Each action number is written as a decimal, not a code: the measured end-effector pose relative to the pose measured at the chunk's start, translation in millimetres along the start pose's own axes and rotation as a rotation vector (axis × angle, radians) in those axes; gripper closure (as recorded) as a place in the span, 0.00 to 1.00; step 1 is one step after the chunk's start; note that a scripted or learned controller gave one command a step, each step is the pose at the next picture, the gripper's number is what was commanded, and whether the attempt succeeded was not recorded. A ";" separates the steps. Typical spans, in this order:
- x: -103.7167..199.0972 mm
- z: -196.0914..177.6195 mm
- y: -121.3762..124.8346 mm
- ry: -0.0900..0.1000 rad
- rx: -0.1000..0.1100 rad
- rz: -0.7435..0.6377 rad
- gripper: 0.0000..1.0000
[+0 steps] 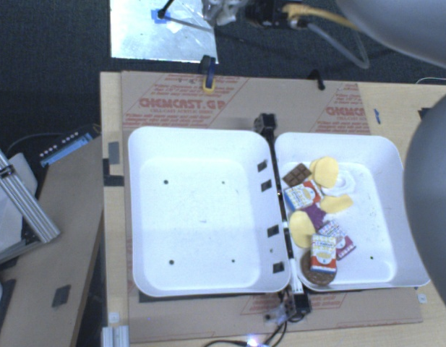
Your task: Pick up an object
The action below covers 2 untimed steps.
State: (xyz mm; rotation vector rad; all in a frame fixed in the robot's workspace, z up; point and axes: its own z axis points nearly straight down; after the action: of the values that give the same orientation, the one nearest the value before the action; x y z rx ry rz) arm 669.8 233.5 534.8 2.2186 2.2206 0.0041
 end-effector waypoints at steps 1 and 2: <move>1.1 -0.8 -52.8 0.001 0.005 -0.005 1.00; -0.1 0.2 0.5 0.000 0.000 0.001 1.00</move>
State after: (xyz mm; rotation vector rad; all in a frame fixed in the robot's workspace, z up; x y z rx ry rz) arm 670.2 233.4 534.7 2.2191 2.2200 0.0048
